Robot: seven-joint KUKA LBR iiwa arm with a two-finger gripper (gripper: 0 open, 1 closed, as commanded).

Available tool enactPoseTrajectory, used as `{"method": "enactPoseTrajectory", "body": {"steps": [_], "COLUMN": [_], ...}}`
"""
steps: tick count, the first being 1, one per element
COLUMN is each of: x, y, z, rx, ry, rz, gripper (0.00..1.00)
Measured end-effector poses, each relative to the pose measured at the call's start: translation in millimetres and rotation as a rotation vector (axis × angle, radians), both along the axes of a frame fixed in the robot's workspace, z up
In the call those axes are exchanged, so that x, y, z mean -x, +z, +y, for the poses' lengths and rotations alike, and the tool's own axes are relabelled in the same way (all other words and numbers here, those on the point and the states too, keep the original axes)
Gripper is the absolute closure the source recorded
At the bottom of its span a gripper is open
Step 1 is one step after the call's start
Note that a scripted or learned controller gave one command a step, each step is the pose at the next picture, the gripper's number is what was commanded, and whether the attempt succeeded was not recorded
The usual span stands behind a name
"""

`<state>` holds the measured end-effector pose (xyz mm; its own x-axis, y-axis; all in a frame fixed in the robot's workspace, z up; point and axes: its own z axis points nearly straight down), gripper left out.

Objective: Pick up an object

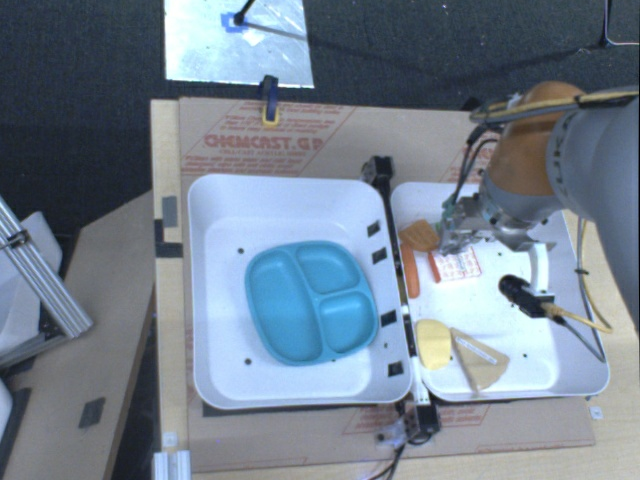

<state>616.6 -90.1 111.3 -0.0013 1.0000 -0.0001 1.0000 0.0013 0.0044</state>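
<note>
Gripper: you see it (455, 234) low over the far-left part of the right bin (520, 340), at the end of the grey arm (590, 158). You cannot tell whether it is spread, pressed together or pinching anything.
Nearest object: a small flat white card with red print (461, 266) lies on the bin floor just on the near side of the gripper, its far edge hidden under the tool.
Other objects: a tan, bread-like piece (421, 235) lies just left of the gripper. A slim orange stick (411, 273) lies along the bin's left wall, beside the card. A pale yellow round piece (433, 344) and a tan wedge (483, 363) sit together at the near-left corner, well apart from the gripper.
Edges: the tan piece and the orange stick are close against the wall shared with the left bin (215, 268), so you have tight room on that side.
Open room: the middle and near-right floor of the right bin is bare white.
Left bin: it holds a blue divided plate (308, 301), set near its middle with bare floor all round.
</note>
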Motion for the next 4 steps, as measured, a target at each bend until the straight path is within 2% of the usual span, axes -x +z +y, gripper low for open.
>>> {"method": "enactPoseTrajectory", "body": {"steps": [1,3,4], "x": [5.5,-4.8,8.3], "y": [61.3,163.9,164.4], "z": [1.1,5.5,56.6], "rx": [0.000,0.001,-0.001], "ry": [0.002,0.004,0.008], "rz": [0.000,-0.003,0.002], "gripper": [1.00,1.00,1.00]}}
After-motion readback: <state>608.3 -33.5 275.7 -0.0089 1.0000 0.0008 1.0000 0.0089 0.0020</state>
